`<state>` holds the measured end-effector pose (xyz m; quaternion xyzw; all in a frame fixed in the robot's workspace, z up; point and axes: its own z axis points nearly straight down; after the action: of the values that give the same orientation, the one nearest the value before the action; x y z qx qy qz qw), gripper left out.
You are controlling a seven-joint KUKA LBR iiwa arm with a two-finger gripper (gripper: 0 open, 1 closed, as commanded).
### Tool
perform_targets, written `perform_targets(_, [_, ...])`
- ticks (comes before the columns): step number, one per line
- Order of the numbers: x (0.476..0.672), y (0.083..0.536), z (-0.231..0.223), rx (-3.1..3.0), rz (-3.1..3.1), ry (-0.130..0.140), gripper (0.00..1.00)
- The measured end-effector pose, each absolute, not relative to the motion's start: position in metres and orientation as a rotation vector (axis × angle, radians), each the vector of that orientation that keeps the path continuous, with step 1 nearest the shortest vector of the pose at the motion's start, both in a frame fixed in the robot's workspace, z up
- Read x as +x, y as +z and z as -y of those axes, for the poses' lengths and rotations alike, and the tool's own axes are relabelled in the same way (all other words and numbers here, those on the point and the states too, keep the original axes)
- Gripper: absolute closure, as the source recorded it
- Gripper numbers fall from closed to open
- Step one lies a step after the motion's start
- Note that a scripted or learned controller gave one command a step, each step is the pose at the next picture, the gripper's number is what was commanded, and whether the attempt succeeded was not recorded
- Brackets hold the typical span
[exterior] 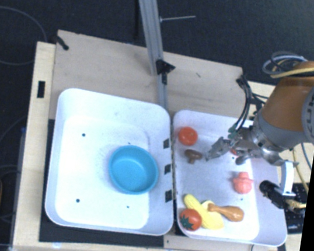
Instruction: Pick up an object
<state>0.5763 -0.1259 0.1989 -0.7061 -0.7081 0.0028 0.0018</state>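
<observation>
My gripper (229, 155) hangs over the right bin (218, 129), its two fingers spread open with nothing between them. One grey finger (218, 149) points toward a small brown object (193, 155) just to its left. An orange-red ball (188, 136) lies beyond that, near the bin's left wall. A pink object (242, 183) rests below and right of the gripper. Along the front of the bin lie a yellow banana (202, 212), a red tomato (190, 219) and a brown drumstick (228, 211).
The left bin (88, 111) holds a blue bowl (133, 169) near its middle. A grey metal post (152, 26) slants down to the gap between the bins. The arm's orange band (287, 104) and cables rise at the right.
</observation>
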Motion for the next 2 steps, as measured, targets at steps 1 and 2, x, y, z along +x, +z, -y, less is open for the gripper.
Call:
perform_targets(1, [0.585, 0.143, 0.129, -2.223, 2.215, 0.01, 0.0])
perform_targets(2, [0.585, 0.097, 0.131, -2.224, 2.219, 0.006, 0.0])
